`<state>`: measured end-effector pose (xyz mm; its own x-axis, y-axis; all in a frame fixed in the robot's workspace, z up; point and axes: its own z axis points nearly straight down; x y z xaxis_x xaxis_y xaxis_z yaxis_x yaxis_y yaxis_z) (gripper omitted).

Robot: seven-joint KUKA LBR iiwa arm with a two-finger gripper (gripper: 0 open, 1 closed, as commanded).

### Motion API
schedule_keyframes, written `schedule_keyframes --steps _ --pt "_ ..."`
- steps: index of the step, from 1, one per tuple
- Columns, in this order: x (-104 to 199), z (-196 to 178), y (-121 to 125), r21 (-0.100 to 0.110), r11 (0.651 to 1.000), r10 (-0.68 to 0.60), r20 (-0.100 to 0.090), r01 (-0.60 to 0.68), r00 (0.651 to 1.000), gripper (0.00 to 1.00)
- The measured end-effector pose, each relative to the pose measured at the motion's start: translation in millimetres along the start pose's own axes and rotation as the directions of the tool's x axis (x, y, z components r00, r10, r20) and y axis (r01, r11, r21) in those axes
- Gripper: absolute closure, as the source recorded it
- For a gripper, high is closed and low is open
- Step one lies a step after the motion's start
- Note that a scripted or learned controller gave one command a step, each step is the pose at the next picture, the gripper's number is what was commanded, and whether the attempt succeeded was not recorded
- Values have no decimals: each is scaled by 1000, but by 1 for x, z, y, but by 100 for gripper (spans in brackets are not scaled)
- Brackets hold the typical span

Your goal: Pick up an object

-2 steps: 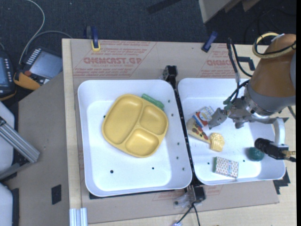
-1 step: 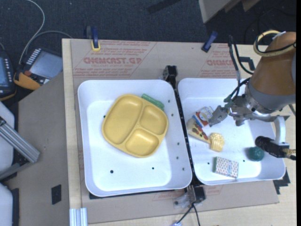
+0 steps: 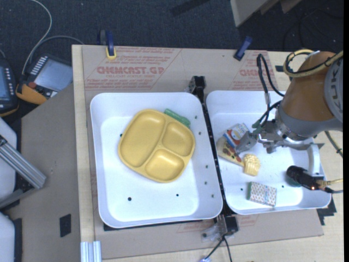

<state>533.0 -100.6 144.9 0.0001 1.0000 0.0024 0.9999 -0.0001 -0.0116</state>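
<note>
In the right bin (image 3: pixel 305 201), the claw (image 3: pixel 252 141) sits just beside a colourful packet (image 3: pixel 235 134) — whether clenched or released, I cannot tell — above the yellow corn toy (image 3: pixel 251 164).

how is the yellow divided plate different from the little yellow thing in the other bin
The yellow divided plate is far larger than the small yellow object. The plate is flat, smooth and split into three compartments; the small object is lumpy and bumpy-textured. The plate lies in the left bin and takes up much of its floor, while the small object lies in the right bin among other small items, near the gripper. Both are yellowish and rest on a white bin floor.
</note>
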Motion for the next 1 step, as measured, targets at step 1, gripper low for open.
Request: schedule_keyframes --steps 1 --pt "2 45 4 -8 1000 3 6 -3 1000 0"
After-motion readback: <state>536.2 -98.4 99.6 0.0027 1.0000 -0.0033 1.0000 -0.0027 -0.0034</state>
